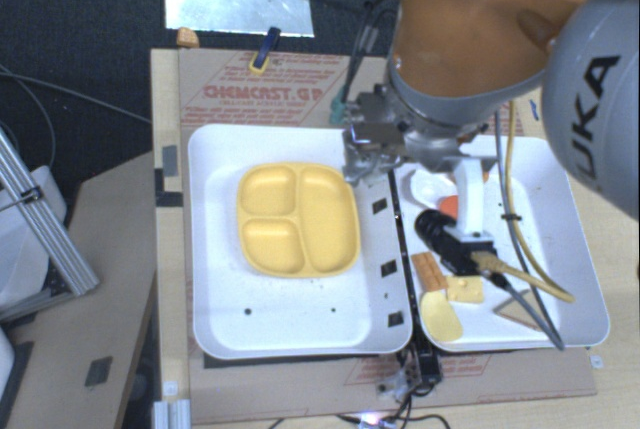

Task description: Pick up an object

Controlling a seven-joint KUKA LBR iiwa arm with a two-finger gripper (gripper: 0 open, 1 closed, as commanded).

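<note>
Yellow and split into three compartments, the plate [298, 219] lies flat in the left bin [215, 317], a little above its middle, and you see nothing else in there with it. The gripper [372, 157] hangs over the strip where the two bins meet, just beside the plate's upper right corner. The bulk of the arm [480, 17] covers it from above, so you cannot tell how far the claw is open, and you see nothing held in it.

Your other candidates sit in the right bin [570, 247], crowded toward its left side. A pale yellow spoon [441, 317] lies near the front edge, close to the divider. A small cream block [465, 290] is just beside it, up and to the right, and a tan stick [428, 269] lies just above the spoon's bowl. Further back, an orange piece [449, 205] shows partly from under the wrist, too hidden for you to name.

Both bins rest on a cardboard sheet [260, 92] with red print.
</note>
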